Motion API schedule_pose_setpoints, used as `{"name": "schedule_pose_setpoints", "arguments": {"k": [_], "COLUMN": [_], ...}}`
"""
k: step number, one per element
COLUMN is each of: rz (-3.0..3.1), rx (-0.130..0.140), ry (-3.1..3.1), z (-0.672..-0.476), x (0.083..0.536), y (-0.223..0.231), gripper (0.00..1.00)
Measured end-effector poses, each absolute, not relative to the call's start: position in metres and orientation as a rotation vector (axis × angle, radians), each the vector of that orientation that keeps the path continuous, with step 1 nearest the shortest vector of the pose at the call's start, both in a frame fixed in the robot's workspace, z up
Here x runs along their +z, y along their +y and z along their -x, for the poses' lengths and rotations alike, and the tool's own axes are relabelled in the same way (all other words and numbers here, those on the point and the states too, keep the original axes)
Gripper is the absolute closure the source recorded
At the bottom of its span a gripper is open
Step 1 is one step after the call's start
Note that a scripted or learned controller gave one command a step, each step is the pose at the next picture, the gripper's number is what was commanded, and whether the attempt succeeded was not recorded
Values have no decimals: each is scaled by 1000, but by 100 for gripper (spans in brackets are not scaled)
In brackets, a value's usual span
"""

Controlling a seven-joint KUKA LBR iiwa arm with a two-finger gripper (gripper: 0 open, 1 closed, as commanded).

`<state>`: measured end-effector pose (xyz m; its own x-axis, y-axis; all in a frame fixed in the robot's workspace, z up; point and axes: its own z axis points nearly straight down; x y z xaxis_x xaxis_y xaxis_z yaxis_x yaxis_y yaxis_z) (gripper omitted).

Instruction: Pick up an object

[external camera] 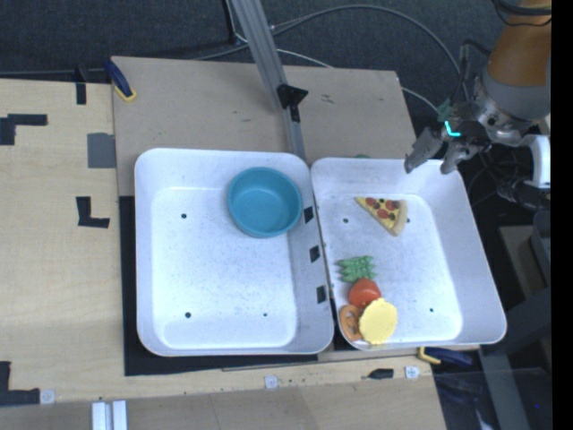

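The gripper (429, 160) hung over the far right corner of the right bin (466, 240), its two fingers spread apart with nothing between them. Nearest to it lay the pizza slice (385, 212), flat on the bin floor in the far half, well clear of every wall. It looked like a small plastic toy: light, stiff, thin, probably a little slick. Being so flat, it offered little height to pinch; the best hold seemed to be across its narrow width near the crust end, fingers coming straight down to the floor on either side.

Other picks sat crowded at the near left corner: a green leafy piece (355, 266), a red tomato (363, 291), a yellow piece (379, 320) and something orange (349, 321) beneath it (its shape was hard to make out). These touched or overlapped, and lay close to the wall, so fingers would find little room there. The tomato, rounder and taller, would likely grip best of that group.

In the left bin (179, 267) a blue bowl (264, 202) stood upright near the far right corner, just beside the divide; its rim would take a pinch, though it sat furthest from the arm.

The open floor around the pizza slice gave the freest descent.
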<state>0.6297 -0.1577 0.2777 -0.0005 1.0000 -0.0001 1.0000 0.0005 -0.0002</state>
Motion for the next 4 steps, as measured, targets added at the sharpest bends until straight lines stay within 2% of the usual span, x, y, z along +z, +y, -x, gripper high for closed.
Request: {"name": "schedule_pose_setpoints", "arguments": {"k": [1, 3, 4], "rz": [2221, 2219, 2217], "rx": [0, 5, 6], "ry": [-2222, -2219, -2218], "z": [-630, -619, -624], "x": [278, 171, 110], "y": [-158, -168, -169], "gripper": [0, 0, 0]}}
